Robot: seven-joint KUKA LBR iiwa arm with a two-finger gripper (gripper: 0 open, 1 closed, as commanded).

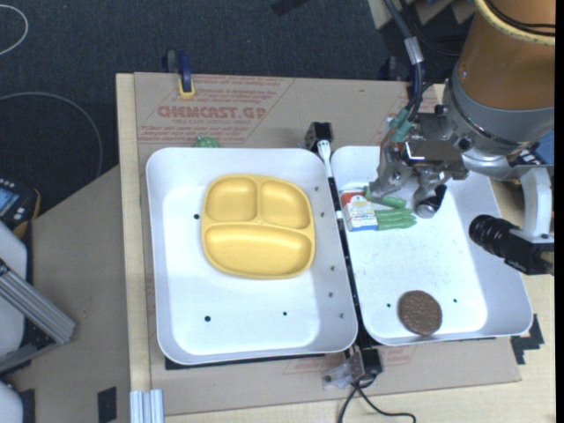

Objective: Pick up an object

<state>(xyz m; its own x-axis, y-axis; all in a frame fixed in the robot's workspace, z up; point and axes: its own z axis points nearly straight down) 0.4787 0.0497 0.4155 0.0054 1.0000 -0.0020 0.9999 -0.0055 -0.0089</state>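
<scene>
Gripper lowered into the right bin, its tip just above a small cluster: a red-and-white packet with a green marker lying against it. Whether the fingers are parted or closed cannot be told from this angle, and nothing is visibly caught between them. A brown disc rests well apart, near the bin's front rim. The left bin holds a yellow divided plate (untouched). Judged stage: approach made, grasp and lift not yet done.
</scene>
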